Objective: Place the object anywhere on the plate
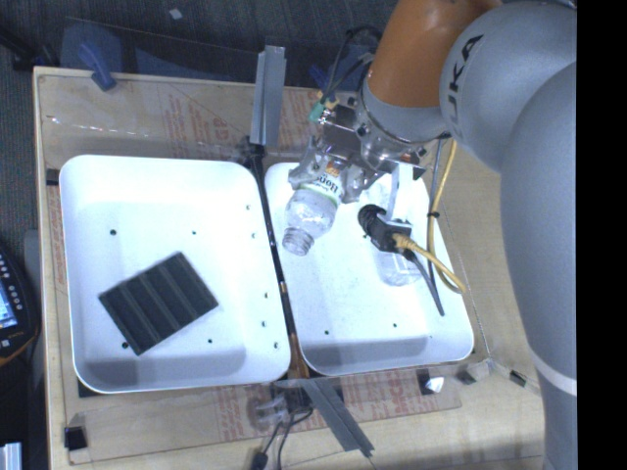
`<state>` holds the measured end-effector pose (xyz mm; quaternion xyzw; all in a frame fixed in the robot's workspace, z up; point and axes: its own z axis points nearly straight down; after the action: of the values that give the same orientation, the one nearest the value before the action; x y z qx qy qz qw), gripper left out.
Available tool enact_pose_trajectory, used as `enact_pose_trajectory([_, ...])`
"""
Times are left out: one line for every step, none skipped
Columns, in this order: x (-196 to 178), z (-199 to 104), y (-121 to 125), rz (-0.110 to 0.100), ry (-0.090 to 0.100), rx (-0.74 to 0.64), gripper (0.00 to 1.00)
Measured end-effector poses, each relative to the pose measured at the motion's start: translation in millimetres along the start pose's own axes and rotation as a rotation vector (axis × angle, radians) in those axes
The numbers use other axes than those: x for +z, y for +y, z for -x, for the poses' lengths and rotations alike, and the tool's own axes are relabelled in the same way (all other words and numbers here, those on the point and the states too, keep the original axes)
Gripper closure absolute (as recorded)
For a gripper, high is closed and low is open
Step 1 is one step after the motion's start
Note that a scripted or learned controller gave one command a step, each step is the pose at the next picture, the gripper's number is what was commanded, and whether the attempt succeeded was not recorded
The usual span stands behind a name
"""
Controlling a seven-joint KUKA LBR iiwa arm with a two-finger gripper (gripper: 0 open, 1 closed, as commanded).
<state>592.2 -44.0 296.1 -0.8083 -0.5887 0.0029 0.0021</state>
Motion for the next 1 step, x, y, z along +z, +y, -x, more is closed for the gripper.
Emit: enact_pose_trajectory([17.6,9.9,2.9,-0.002,-0.001,0.032,1.0])
